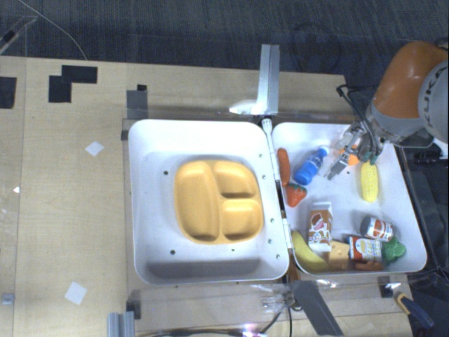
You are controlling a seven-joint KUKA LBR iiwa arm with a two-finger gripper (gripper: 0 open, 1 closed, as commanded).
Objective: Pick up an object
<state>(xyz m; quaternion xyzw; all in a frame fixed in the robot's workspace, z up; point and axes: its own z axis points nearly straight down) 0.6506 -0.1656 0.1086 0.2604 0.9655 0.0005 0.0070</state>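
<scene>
One camera sits high above the bench (63, 188) and looks down at a slant. It sees both white bins, the left bin (147, 209) and the right bin (407, 209), from fairly far up.

My bench (63, 188): pale wood top, black tape patches (70, 81) at far left, small white scraps (94, 148) scattered. Beyond far edge, dark carpet floor (210, 12). Metal post (269, 79) between bins.
</scene>
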